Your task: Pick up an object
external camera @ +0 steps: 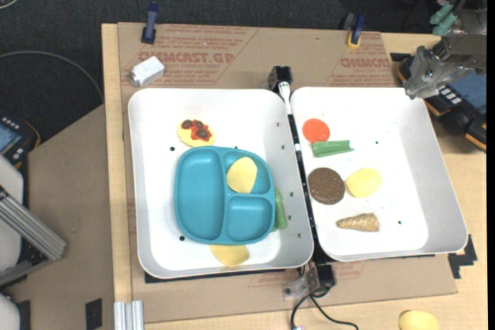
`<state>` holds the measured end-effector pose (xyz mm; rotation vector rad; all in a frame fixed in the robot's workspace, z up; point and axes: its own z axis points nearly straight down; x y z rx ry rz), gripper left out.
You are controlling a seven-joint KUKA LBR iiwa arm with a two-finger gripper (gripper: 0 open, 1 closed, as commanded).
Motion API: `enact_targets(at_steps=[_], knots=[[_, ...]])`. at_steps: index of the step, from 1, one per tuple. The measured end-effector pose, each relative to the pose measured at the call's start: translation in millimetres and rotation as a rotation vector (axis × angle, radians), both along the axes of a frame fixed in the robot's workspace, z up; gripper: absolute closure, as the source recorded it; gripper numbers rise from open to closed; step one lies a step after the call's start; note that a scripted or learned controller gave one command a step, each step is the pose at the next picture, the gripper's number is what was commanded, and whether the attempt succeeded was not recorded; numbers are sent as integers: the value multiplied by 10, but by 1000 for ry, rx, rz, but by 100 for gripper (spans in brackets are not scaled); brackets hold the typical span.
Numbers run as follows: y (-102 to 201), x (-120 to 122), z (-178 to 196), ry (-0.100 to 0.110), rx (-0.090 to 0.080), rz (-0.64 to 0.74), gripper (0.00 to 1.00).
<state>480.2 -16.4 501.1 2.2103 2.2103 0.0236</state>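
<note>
- Camera view: two white bins are seen side by side. The left bin [147, 166] bears a teal tray [205, 197] with a yellow piece [242, 175] lying in its upper right compartment.
- A small pizza-like piece [195, 131] lies above the tray, apart from it; another yellow piece [230, 253] shows from under the tray's lower edge, and a green piece [279, 210] is wedged at its right side.
- In the right bin [418, 166] five things are laid out: a red disc [315, 130], a green bar [332, 148] just below it, a brown disc [326, 185], a yellow lump [363, 182] just beside that disc, and a tan cone [358, 222] below both.
- The gripper [421, 81] is seen at the right bin's upper right corner, well apart from every piece. Whether it is wide or narrow cannot be told; nothing is seen held.
- All the pieces are judged to be light, stiff toy food, likely smooth and a little slippery, not fragile.
- The flat discs would be hard to pinch from above. The yellow lump or the cone is judged the better choice, to be taken across its narrow width, with the lump's closeness to the brown disc minded.
</note>
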Motion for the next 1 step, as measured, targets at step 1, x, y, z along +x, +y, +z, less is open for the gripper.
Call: enact_targets(at_steps=[1], knots=[[146, -18, -1134, 34, 0, 0, 100]])
